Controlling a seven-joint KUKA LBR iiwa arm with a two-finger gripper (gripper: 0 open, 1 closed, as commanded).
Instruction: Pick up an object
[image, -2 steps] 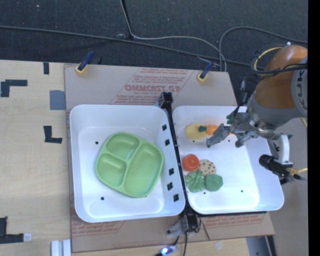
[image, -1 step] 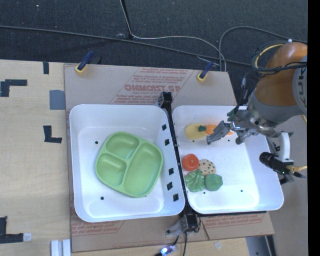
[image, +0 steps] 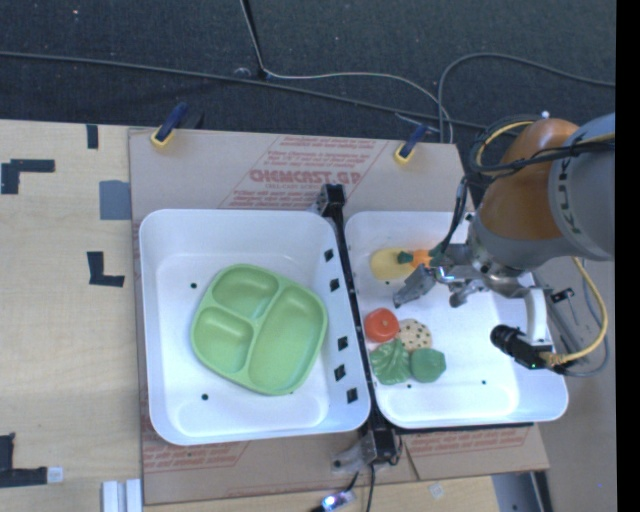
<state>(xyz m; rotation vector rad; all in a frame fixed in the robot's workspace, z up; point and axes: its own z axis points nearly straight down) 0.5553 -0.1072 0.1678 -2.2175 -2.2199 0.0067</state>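
The right bin holds several small toy foods: a yellow piece with a green and orange end, a red tomato-like piece, a speckled tan cookie, a leafy green piece and a round green piece. My gripper hangs over the right bin, just right of the yellow piece and above the cookie. Its two dark fingers are spread apart with nothing between them.
The left bin holds a green divided plate. A black divider runs between the bins. The arm's grey and orange body covers the right bin's back right corner. Cables trail at the right.
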